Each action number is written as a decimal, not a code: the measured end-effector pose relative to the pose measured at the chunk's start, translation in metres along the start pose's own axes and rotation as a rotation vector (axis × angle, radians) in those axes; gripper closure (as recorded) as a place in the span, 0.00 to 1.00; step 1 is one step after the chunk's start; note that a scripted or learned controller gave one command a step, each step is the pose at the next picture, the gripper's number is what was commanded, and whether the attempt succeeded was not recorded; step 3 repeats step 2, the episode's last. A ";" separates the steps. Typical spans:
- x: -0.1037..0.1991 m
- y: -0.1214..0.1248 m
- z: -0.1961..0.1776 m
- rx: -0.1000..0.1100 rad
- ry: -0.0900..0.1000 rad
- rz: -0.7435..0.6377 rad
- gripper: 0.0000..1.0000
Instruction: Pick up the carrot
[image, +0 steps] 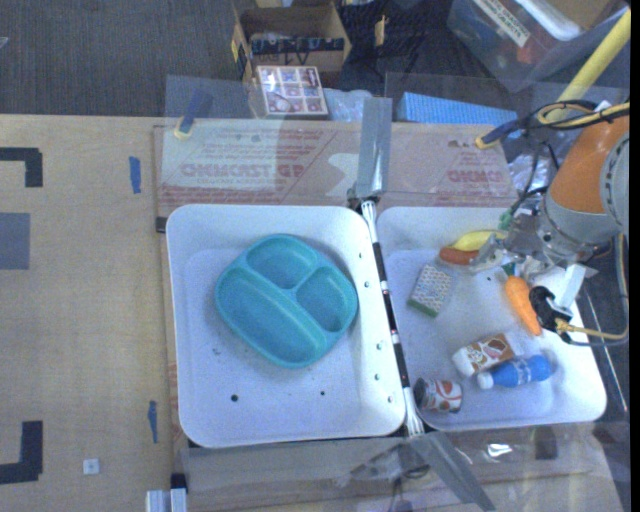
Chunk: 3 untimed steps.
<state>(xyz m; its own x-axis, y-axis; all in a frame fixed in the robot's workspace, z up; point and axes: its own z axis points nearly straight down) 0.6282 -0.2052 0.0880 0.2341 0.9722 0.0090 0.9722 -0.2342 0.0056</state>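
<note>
Carrot lies just beside the gripper; its opening cannot be told.

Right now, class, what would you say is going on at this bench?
A grey robot arm with an orange band reaches in from the right over the right-hand bin. Its gripper is down beside the carrot, which lies in that bin along with a small carton, a blue bottle and other items. Whether the carrot is actually gripped can't be told. The left bin holds a teal divided plate.
</note>
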 end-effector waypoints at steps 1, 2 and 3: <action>-0.002 0.000 -0.010 0.000 -0.007 0.000 1.00; 0.049 -0.008 -0.106 0.005 -0.010 0.071 1.00; 0.049 -0.008 -0.106 0.005 -0.010 0.071 1.00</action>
